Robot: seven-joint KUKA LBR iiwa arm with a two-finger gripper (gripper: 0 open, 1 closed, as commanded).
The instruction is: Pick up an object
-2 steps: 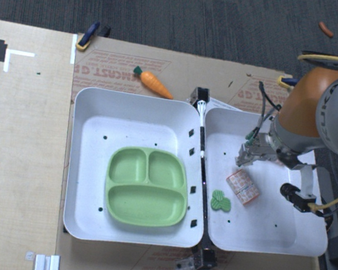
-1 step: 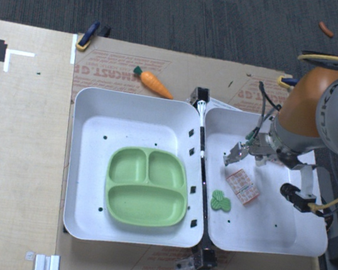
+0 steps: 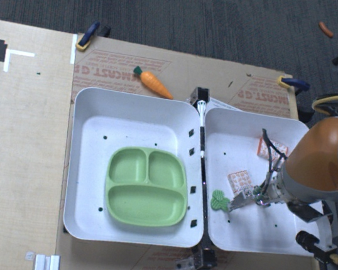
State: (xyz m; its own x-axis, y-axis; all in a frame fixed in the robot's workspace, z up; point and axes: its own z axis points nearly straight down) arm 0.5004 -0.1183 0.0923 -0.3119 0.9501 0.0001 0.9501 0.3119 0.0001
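I've got the gripper (image 3: pixel 239 201) low in the right bin (image 3: pixel 279 244), the small green toy (image 3: pixel 219 201) touching or just off its tip on the side toward the divider; can't tell its opening, maybe pinching the toy's edge.

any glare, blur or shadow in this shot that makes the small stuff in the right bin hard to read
Camera view: lighting is even and soft, with no hard glare on the right bin. The green piece and the patterned packet are small and slightly soft, so their details are unreadable. The tool blurs into a thin grey shape. The arm casts only a faint shadow.
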